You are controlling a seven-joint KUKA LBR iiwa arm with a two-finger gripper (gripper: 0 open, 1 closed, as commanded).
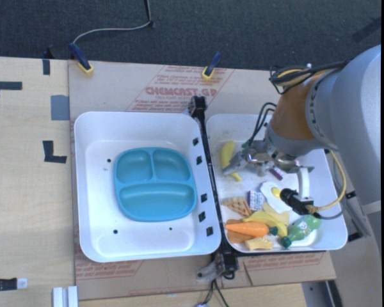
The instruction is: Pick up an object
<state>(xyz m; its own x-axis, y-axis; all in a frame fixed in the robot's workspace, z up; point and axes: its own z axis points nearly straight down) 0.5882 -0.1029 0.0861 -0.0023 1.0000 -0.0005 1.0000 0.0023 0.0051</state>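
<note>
The claw [245, 162] is seen low in the right bin [336, 240], in its upper half, with the grey arm and its orange band reaching in from the right. Whether the claw is open or shut cannot be told, and nothing can be seen held in it. A yellow banana [227, 153] is found just beside the claw, on the side nearer the wall between the two bins, and contact between them cannot be made out. A small yellow piece [235, 176] is seen just below the banana. Nearer the front of this bin, a heap of toy food is gathered: a fried egg [273, 196], a ridged tan waffle [237, 204], an orange carrot [248, 229] and a green item [302, 226] at the front right corner. In the left bin [83, 171], a blue divided plate [157, 183] is laid flat in the middle. Both bins are set on a sheet of printed cardboard [173, 88].
</note>
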